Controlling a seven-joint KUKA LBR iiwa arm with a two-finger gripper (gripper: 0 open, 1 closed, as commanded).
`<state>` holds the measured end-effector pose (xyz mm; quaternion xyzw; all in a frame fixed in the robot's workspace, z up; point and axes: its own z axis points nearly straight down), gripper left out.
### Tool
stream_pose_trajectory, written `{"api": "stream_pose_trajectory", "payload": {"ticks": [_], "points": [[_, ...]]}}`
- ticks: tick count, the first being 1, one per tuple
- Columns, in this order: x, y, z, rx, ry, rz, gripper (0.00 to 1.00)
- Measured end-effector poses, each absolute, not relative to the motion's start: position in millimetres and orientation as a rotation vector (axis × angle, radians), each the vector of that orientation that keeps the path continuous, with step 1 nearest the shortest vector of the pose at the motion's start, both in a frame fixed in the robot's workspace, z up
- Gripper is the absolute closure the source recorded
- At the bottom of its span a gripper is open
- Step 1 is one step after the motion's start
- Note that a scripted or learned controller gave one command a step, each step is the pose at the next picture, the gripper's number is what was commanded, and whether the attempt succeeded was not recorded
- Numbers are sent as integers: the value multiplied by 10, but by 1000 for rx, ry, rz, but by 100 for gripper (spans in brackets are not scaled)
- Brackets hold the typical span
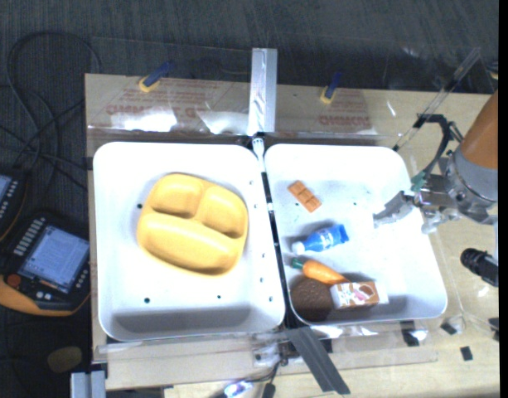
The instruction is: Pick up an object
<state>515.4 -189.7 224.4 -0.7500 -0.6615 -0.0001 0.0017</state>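
The right bin (407, 181) is the busy one. Along its near wall sit a brown round thing (312, 297) and a small carton (355, 293) touching each other, with a carrot (322, 270) lying just behind them. Further up the bin from the carrot is a blue bottle (321, 240), on its side, white cap pointing toward the divider. An orange block (304, 195) lies beyond that, well apart from the rest. The gripper (403, 203) hangs over the bin's right side, nothing between its jaws; can't tell how wide they are. Left of the right bin, the other bin (113, 305) holds a big yellow tray (192, 221).
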Motion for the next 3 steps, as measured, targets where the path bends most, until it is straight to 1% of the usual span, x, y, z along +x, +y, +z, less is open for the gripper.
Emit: {"api": "stream_pose_trajectory", "payload": {"ticks": [1, 2, 3], "points": [[5703, -1633, 894, -2315, -2139, -8, 0], [5466, -1062, 901, -1985, -2453, -8, 0], [6181, -1240, 890, -1913, -2506, -8, 0]]}}
